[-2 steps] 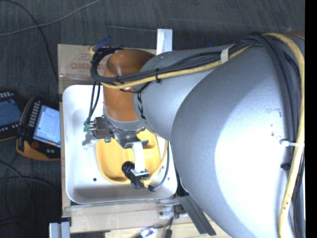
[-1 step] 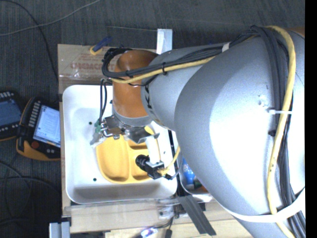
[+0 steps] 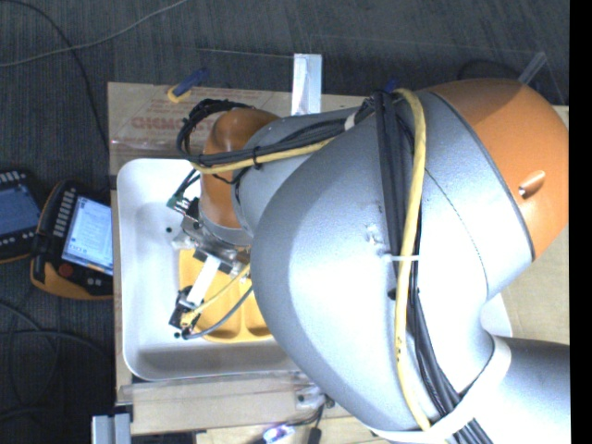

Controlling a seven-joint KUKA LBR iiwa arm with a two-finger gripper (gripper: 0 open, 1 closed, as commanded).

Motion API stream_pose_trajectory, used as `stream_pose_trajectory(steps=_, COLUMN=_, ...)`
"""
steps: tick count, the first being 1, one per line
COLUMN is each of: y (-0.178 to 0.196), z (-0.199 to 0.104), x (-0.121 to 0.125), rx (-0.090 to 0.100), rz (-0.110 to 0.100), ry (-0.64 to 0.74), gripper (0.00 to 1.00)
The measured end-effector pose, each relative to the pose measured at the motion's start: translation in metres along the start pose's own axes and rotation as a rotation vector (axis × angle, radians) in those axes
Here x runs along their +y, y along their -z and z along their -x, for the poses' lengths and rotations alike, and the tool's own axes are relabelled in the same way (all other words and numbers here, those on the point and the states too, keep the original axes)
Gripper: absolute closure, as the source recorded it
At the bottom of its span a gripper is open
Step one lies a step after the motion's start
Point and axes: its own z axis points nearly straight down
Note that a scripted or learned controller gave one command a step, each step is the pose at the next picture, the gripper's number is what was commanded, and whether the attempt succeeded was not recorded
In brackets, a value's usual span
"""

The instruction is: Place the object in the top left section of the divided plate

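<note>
Arm: the large grey robot arm with an orange band (image 3: 370, 248) reaches across from the right and covers most of the counter (image 3: 546, 326).
End effector: the end effector (image 3: 205, 252) hangs low over the plate in the left bin; whether it is apart, together or clamped on anything cannot be told, as the wrist blocks the view.
Plate: the yellow plastic divided plate (image 3: 236, 320) lies in the shallow white bin (image 3: 139, 248), with its near sections showing and its top left section under the wrist.
Object: the object is hidden, so whether it is carried or already lying on the plate cannot be told.
Risk: a release slightly off could drop the object on a divider ridge or in a neighbouring section; a low descent could push the light plate across the smooth bin floor.
Surface: the bin sits on a brown cardboard sheet (image 3: 139, 123) on the counter.
Room: dark carpeted floor (image 3: 92, 26) with black cables (image 3: 55, 35); a handheld control pendant with a lit screen (image 3: 79, 239) lies left of the bin.
</note>
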Motion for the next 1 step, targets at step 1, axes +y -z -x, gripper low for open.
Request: stream_pose_trajectory(steps=1, y=-0.0092, z=-0.0742, x=0.0646, rx=-0.011, rz=-0.014, ry=0.005, gripper=0.0)
